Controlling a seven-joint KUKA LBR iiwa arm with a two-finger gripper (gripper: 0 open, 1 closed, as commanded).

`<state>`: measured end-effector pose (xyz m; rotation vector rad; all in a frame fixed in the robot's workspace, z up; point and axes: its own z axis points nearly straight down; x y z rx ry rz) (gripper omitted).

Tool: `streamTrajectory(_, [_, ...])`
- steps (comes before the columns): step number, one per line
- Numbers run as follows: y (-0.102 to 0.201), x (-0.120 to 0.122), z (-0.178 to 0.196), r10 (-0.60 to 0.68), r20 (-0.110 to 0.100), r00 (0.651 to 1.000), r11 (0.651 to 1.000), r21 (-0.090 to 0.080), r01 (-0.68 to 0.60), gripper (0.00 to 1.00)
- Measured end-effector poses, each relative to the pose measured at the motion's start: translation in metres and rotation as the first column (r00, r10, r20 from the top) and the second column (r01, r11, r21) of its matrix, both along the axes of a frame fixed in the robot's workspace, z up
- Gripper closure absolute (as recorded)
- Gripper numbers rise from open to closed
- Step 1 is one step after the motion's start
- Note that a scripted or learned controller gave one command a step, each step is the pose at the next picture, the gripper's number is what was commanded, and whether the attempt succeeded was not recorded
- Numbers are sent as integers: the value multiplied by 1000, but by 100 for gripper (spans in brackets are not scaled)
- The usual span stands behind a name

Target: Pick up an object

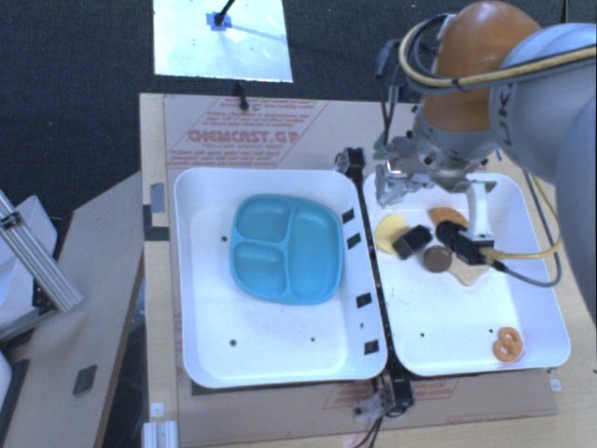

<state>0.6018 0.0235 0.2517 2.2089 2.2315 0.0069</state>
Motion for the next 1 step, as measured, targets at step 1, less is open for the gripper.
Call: streamTrajectory(1, [53, 30, -4, 0, 0, 1000, 1000, 0, 0, 100])
